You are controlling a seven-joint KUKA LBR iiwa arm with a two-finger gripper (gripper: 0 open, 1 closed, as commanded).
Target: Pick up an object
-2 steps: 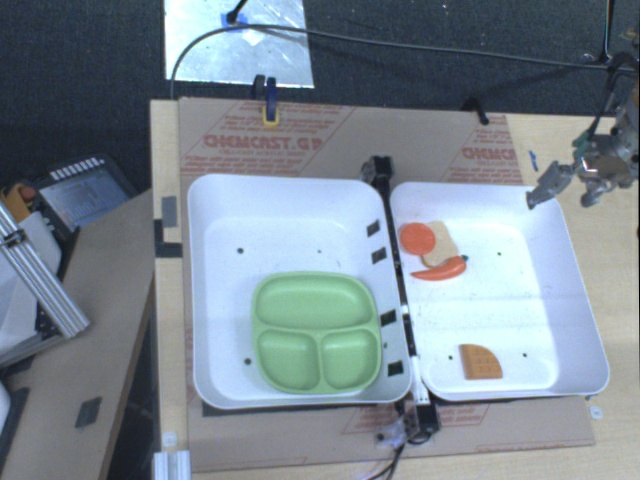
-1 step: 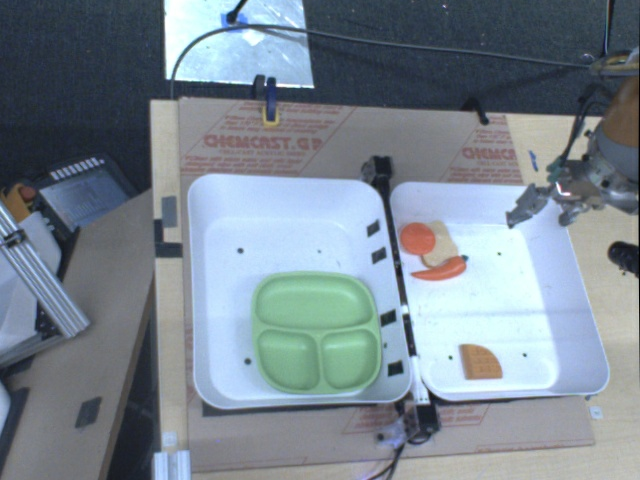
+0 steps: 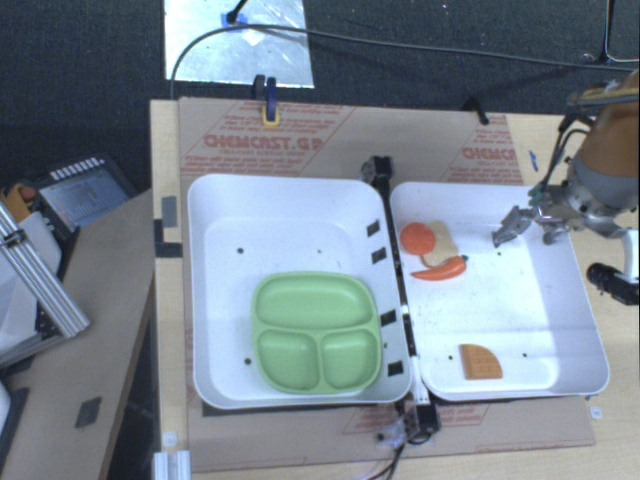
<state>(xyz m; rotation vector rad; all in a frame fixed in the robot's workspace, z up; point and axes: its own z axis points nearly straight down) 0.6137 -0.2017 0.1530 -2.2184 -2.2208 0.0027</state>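
Observation:
In the right bin [image 3: 560, 298] lie an orange-red round piece [image 3: 418, 237], a pale beige piece [image 3: 441, 247] partly under it, and a red chili pepper [image 3: 439, 269] just below them. A tan bread-like slice [image 3: 480, 362] rests near the bin's front. My gripper [image 3: 512, 228] hangs over the bin's upper right part, well to the right of the pepper group, with nothing seen between its fingers. The arm's grey wrist with its orange band [image 3: 606, 158] enters from the right edge.
The left bin [image 3: 230, 208] holds a green three-compartment tray [image 3: 313, 330] toward its front. A black divider clip strip [image 3: 393, 268] runs between the bins. Cables cross the dark floor behind the bench, and a yellow clamp [image 3: 269, 103] sits at the back edge.

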